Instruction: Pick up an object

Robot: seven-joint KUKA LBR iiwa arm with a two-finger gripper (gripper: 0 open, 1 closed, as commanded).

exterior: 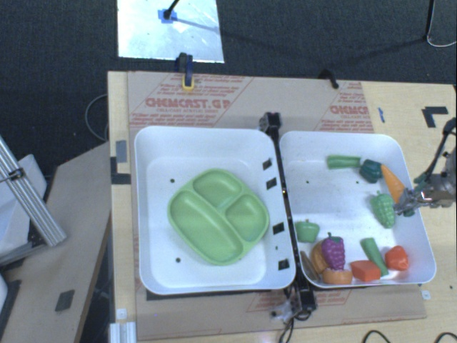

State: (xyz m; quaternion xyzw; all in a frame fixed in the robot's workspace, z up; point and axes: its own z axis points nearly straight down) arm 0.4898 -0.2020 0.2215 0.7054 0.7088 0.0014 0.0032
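Two shallow white bins are seen side by side on a bench, viewed from above at a slant. The left bin (153, 213) holds a pale green divided plate (218, 216), set near its middle and turned at an angle to the bin's edges.

The right bin (314, 159) holds a scatter of toy foods. A green bumpy vegetable (384, 209) lies close to the right edge, its long axis roughly upright in the view, leaning slightly to the left at the top. Just above it, an orange carrot (393, 182) is laid with its narrow end pointing down and right. A dark teal piece (370, 169) and a green pod (343, 161) lie near the far edge. Along the near edge are found a green pepper (307, 230), purple grapes (333, 251), a red block (365, 269), a green stick (373, 254) and a red-orange tomato (396, 259).

The gripper (410, 204) is seen at the right edge of the right bin, just beside the green bumpy vegetable. How far its jaws are parted cannot be told, and nothing is seen held.
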